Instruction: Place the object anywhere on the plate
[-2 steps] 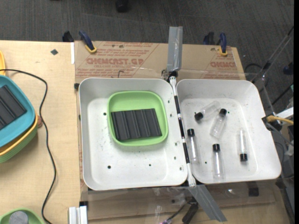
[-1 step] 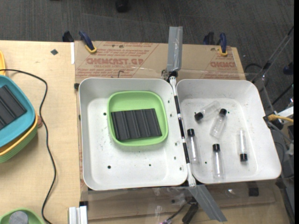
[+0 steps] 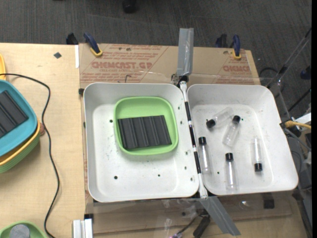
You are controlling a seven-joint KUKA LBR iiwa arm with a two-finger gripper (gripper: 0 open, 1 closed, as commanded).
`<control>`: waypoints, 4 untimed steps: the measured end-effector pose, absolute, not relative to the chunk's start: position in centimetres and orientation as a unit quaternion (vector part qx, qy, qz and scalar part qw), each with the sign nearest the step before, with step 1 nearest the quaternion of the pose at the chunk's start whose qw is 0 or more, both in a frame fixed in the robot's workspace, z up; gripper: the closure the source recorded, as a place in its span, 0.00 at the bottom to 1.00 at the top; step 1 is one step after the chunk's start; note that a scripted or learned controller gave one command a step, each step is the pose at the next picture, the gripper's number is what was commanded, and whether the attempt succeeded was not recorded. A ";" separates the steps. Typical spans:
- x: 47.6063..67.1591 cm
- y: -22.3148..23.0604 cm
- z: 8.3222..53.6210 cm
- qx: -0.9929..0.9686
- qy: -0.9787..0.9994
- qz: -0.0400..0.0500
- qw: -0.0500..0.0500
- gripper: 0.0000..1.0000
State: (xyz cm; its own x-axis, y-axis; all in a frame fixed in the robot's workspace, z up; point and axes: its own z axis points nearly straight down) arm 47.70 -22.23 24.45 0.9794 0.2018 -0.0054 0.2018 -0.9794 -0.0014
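We see two white bins side by side on the desk (image 3: 39,192). The left bin (image 3: 99,177) holds a green plate (image 3: 144,108) with a dark ribbed insert (image 3: 143,132) lying on it. The right bin (image 3: 277,172) holds five clear vials with black caps: one (image 3: 218,119) near the top, one (image 3: 232,131) tilted beside it, one (image 3: 203,155) along the left wall, one (image 3: 230,171) lower down, one (image 3: 256,155) toward the right. We cannot tell the tool's state.

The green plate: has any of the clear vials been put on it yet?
No. The green plate in the left bin carries just a dark ribbed mat, while the clear vials all lie in the right bin.
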 end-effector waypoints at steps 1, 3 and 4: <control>47.7 -20.9 22.8 -0.995 -0.102 0.003 0.001 0.00; 47.7 -22.2 23.0 -0.995 -0.100 0.003 0.001 0.00; 47.7 -22.2 24.1 -0.995 -0.101 0.003 0.000 0.00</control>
State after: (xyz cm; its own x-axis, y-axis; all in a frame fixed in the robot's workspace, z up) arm 47.70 -22.23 24.07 0.9795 0.2014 -0.0050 0.2014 -0.9795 -0.0014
